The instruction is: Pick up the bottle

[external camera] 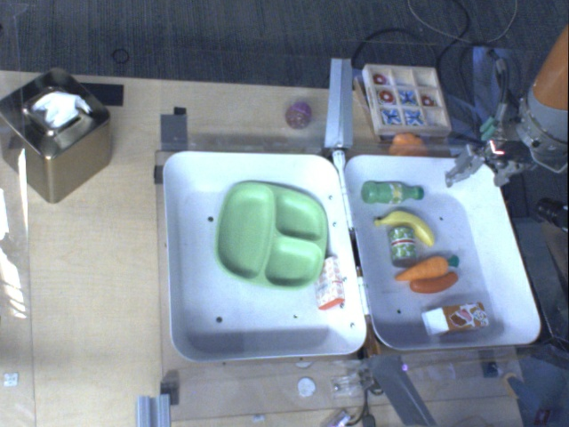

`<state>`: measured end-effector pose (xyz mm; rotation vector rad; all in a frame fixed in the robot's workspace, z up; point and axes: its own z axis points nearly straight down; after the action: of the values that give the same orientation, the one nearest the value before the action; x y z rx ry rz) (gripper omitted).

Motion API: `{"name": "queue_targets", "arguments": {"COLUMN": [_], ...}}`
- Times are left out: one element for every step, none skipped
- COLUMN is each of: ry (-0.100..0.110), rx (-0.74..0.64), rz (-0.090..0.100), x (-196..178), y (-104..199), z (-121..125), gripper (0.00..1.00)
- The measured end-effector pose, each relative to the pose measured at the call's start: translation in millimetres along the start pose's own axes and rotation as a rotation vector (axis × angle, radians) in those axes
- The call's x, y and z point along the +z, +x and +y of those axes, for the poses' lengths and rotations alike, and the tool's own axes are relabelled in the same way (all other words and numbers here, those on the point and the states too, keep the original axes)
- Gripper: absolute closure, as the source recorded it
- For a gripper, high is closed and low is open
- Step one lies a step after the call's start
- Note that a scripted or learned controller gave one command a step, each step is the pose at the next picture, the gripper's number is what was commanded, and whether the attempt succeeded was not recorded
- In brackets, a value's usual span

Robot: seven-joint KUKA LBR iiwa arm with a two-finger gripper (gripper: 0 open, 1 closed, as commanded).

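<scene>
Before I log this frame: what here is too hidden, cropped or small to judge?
- Gripper, camera view: too small and blurred to tell how its jaws stand.
- Arm: cut off by the right edge.
- Green bottle: label too small to read.
- Small can: partly covered by the banana; print illegible.
- Orange object behind the right bin: the rim hides its lower part, identity unclear.

The arm (547, 105) is cut off by the right edge. The orange fruit (407, 143) hides partly behind the bin's rim (418, 157). The can (403, 243) label is too small to read.
</scene>
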<state>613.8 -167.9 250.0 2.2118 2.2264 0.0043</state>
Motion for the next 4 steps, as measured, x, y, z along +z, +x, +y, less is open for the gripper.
{"name": "queue_targets", "arguments": {"ry": [-0.007,-0.006,-0.002,-0.009], "rx": [-0.007,-0.007,-0.177,0.035], "rz": [-0.001,-0.001,-0.001,-0.002], "x": [-12.2,-12.1,53.6,160.5], "y": [1.6,1.6,-37.0,8.8], "z": [2.1,2.1,-56.2,-56.4], "gripper": [1.0,0.0,0.0,0.0]}}
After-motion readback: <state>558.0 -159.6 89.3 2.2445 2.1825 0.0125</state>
